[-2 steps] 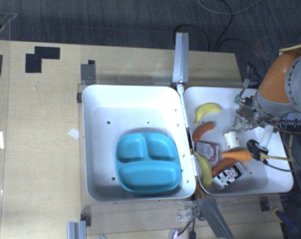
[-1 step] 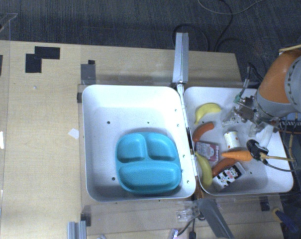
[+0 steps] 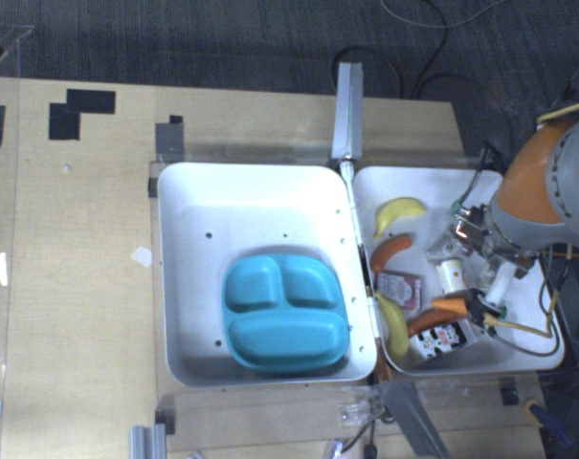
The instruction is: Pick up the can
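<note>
The small silvery-white can (image 3: pixel 450 274) lay in the right white bin (image 3: pixel 547 352), just beside the two-finger gripper (image 3: pixel 487 300).

The grey arm with its orange band (image 3: pixel 528 175) reached in from the right and slanted down over the bin's middle (how wide the gripper stood, I could not tell). A blue divided tray (image 3: pixel 284 312) sat in the left white bin (image 3: pixel 189 247).

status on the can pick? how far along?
Done: the arm has reached into the right bin, with the claw low among the items. In hand: nothing visibly; a white cylinder, likely the can, sits beside the claw. Left: grasp and lift. The blue tray sits in the left bin.
</note>
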Available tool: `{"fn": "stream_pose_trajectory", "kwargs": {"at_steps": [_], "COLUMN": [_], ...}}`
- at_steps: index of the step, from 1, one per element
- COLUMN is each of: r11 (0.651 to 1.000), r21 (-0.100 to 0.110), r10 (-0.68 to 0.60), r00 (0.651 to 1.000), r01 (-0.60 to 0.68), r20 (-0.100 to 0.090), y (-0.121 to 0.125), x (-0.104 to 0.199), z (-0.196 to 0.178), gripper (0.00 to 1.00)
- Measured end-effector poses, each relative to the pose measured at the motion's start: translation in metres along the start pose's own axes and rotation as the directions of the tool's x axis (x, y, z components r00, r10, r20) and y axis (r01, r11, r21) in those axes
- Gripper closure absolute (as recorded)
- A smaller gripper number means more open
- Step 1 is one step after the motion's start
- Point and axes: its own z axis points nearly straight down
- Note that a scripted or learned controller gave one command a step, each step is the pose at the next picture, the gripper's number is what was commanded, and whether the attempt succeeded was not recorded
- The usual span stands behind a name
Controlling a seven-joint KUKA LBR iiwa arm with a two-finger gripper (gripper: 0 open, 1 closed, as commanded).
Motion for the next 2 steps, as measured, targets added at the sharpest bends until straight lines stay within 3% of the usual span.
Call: {"fn": "stream_pose_trajectory", "kwargs": {"at_steps": [1, 2], "r11": [1.000, 0.997], "r21": [-0.005, 0.007], "r10": [-0.003, 0.074], "r00": [1.000, 0.997], "r01": [0.003, -0.074], "r20": [-0.004, 0.005], "y": [0.002, -0.053], "x": [0.003, 0.029], "z": [-0.012, -0.129], "gripper": [1.00, 1.00]}}
